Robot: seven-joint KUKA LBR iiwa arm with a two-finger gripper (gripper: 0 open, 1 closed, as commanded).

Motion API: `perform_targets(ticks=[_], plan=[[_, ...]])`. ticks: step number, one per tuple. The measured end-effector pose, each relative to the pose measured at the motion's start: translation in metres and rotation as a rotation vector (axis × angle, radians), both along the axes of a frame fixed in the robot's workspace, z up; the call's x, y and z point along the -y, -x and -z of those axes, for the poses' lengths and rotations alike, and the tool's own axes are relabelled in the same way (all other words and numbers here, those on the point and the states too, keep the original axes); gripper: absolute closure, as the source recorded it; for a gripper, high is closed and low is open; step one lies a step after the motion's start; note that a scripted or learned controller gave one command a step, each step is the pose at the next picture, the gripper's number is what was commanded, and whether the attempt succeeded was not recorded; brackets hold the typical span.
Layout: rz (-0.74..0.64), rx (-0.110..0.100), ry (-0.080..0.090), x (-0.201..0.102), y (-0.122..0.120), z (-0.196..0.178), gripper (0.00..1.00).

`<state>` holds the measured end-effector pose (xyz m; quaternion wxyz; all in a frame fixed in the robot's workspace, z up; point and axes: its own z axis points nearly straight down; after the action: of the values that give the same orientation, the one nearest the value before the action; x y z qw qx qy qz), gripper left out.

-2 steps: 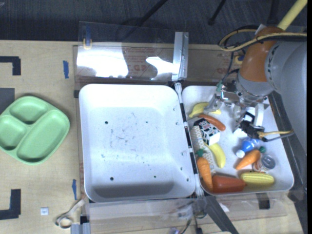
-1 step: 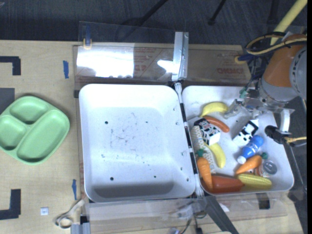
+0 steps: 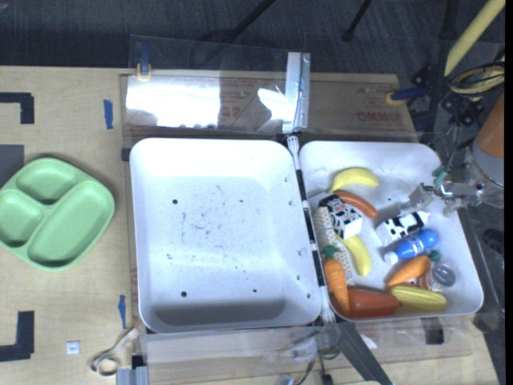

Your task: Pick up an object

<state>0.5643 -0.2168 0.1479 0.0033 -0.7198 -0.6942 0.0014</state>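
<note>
One arm (image 3: 489, 147) at right bin's (image 3: 473, 295) far-right edge, end effector (image 3: 437, 191) over rim

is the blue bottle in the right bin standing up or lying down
Lying down. The blue bottle rests on its side on the floor of the right bin, beside the carrot.

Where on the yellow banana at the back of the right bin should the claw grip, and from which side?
Probably the middle of the banana, from straight above, closing across its narrow width. It lies flat and curved with bare bin floor behind it, though the orange piece crowds its near side.
</note>
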Motion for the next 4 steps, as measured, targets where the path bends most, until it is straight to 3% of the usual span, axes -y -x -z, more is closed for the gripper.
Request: perform_targets(ticks=[1, 2, 3, 4], plan=[[-0.067, 0.027, 0.007, -0.014, 0.034, 0.035, 0.0], [-0.17, 0.013, 0.003, -0.044, 0.082, 0.062, 0.0], [0.282, 0.011, 0.003, -0.046, 0.076, 0.063, 0.0], [0.285, 0.007, 0.002, -0.045, 0.077, 0.056, 1.0]])
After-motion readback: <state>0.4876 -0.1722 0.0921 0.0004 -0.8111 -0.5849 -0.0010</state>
